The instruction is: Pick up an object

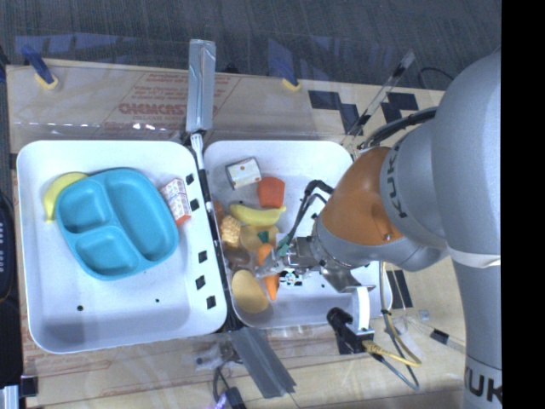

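Jaws (279, 262) (among clutter) — banana (255, 216) lengthwise left-right

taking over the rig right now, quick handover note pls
Gripper: low in the right bin, over the pile of toy food; no object seen in it.
Things: banana, orange block, small box and tan round piece in the right bin. Blue tray and snack packet in the left bin.
Done: nothing lifted.
Left: grasp one object and raise it.
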Robot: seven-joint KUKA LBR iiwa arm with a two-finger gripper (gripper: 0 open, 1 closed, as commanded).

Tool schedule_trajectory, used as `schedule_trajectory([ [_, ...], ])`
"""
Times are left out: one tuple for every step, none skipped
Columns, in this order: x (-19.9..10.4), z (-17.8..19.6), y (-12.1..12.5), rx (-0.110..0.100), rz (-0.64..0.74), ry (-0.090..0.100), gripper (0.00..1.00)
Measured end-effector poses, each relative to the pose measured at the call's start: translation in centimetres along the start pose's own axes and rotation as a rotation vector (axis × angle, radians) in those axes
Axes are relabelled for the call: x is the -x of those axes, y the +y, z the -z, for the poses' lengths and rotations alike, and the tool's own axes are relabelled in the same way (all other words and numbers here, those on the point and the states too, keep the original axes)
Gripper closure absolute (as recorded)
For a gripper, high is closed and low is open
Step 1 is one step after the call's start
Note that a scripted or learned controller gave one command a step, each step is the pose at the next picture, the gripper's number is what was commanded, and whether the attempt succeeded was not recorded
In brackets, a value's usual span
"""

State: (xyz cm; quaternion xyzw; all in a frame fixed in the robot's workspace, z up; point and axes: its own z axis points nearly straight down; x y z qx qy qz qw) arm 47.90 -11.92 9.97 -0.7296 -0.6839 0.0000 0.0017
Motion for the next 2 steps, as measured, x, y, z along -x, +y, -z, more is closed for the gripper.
schedule_trajectory([
  [-6.1,9.1,4.3,-0.001,-0.007,0.0,1.0],
  [-4.8,8.9,1.1,-0.006,0.322,-0.001,1.0],
])
